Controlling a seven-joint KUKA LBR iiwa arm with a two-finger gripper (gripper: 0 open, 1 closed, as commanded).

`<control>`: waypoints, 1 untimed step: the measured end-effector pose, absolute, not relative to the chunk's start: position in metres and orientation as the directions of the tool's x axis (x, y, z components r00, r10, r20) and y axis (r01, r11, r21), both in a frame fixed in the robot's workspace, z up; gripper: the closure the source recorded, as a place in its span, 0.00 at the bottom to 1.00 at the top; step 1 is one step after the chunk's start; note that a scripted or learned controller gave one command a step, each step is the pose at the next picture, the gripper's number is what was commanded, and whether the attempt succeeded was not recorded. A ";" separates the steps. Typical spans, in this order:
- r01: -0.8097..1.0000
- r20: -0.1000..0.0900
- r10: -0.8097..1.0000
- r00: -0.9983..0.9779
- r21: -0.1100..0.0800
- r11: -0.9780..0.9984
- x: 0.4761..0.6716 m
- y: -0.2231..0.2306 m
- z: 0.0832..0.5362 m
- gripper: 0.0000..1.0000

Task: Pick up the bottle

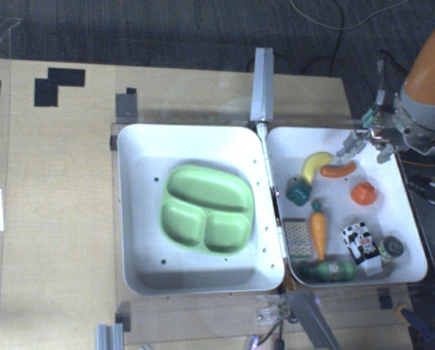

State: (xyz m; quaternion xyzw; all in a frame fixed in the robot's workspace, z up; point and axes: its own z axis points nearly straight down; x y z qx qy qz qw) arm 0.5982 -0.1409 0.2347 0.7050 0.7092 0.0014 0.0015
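I see the dark green plastic bottle (327, 270) lying on its side along the right bin's (414, 272) front wall, below the orange toy carrot (318, 231). It looks light, smooth and prone to roll; I'd pinch across its middle. My gripper (365, 141) hovers open near the far edge, holding nothing.

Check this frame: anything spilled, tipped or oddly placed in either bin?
Nothing spilled. The green bottle lies on its side against the right bin's near wall, beside the carrot. The gripper is over the far end.
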 end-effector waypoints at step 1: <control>0.992 0.001 0.992 0.127 0.008 -0.127 0.591 -0.092 0.134 0.00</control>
